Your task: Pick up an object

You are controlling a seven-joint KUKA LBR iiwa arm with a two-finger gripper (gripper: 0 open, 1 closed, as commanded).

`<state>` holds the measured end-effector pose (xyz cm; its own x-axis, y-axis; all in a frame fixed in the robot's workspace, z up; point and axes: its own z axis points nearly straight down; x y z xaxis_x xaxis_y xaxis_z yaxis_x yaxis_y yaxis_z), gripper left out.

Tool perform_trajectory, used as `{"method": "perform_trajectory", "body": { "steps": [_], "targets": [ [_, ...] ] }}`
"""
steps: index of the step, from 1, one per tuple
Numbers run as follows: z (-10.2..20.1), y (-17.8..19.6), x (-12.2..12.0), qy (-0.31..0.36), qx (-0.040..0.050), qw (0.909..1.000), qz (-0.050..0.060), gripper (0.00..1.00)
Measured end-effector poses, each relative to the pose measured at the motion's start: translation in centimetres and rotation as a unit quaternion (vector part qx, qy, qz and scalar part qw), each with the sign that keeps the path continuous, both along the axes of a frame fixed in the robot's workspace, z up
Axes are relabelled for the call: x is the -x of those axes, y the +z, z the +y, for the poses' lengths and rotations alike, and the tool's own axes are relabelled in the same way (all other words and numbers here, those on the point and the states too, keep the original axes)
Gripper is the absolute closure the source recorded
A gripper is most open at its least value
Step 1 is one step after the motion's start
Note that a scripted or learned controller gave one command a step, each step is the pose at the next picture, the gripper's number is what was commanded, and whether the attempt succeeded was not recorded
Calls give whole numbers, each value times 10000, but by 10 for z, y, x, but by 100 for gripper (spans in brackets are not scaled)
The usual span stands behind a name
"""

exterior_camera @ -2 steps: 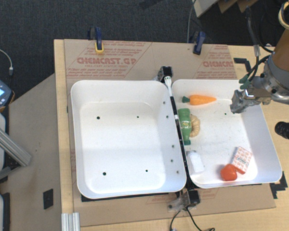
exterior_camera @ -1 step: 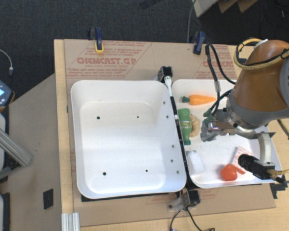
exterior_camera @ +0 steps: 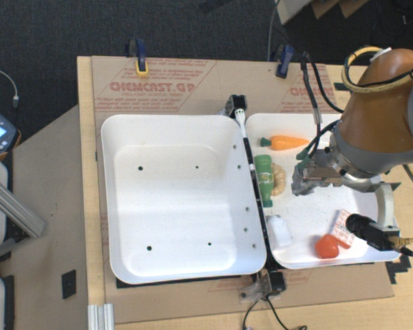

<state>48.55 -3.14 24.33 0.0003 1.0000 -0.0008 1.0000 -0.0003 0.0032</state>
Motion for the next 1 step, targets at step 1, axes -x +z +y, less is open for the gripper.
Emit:
{"method": "perform_trajectory", "body": {
  "steps": [1],
  "targets": [
    [0, 10, -1, -3, 1, 10000, -11, 100]
  ]
}}
